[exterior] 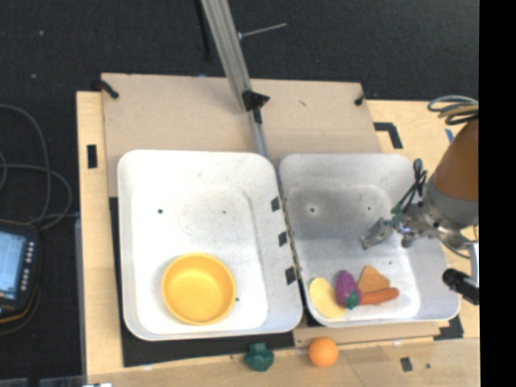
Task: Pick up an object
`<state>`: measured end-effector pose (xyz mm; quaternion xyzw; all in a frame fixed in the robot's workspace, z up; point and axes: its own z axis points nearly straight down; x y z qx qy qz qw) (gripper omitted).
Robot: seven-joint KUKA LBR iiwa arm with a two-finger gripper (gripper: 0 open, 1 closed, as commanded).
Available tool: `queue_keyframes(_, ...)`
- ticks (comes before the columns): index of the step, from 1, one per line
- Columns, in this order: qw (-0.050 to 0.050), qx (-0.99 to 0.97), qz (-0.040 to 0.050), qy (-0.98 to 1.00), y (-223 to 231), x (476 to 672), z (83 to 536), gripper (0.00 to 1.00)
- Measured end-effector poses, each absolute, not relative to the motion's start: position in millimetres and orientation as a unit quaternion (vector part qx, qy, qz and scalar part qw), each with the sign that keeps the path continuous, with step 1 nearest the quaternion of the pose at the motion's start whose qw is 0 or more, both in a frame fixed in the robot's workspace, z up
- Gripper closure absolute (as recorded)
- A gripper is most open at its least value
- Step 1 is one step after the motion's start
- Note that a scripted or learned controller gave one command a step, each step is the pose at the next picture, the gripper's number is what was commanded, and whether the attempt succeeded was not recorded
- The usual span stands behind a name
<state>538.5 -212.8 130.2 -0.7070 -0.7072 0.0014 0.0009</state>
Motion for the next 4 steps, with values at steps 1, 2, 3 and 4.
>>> queue_keyframes(1, -0.001, -0.707, 0.0006, -0.707, -214.0, 538.8, 100.0, 0.0)
queue_keyframes(2, -0.003, -0.708, -0.0008, -0.706, -214.8, 540.0, 112.3, 1.0)
queue_keyframes(3, -0.004, -0.706, -0.0016, -0.708, -219.4, 542.7, 176.9, 1.0)
queue_keyframes(4, -0.002, -0.706, -0.0005, -0.708, -215.0, 541.6, 220.6, 1.0)
